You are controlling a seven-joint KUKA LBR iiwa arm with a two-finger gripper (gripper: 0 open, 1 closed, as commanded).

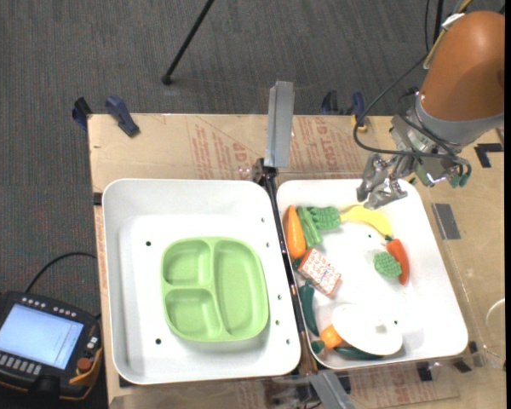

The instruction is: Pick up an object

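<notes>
Grey arm point(447, 118) with an orange band comes in from the right of the camera view, gripper point(381, 187) hanging over the far edge of the right bin point(443, 301). Whether it is released or clenched cannot be told at this slant; nothing visible is gripped.

Candidate objects all sit in the right bin. Yellow banana point(370, 220), smooth plastic and curved, lies just below the gripper, nearest of all. Green leafy toy vegetable point(321, 219), bumpy surface, is near the banana on its left. Orange carrot point(295, 233), smooth and tapered, lies along the bin's left wall, just beside the leafy piece. Small box point(320, 272) with a red and white dotted print sits tilted near the bin's middle; print too small to read. Orange and green toy vegetable point(393, 262) lies to the right of the box, well apart from the gripper. White round plate point(368, 329), glossy, rests at the near end on top of a dark green piece point(311, 309) and a small orange piece point(329, 337).

Left bin point(123, 228), shallow white plastic with rounded corners, holds a light green divided tray point(215, 290) with three compartments, matte finish.

Table point(179, 147) top is brown board with red printed lettering, mirrored and not legible. Grey upright post point(279, 130) stands between the bins at the far side. Teach pendant point(41, 343) with a lit screen lies on the floor at lower left.
</notes>
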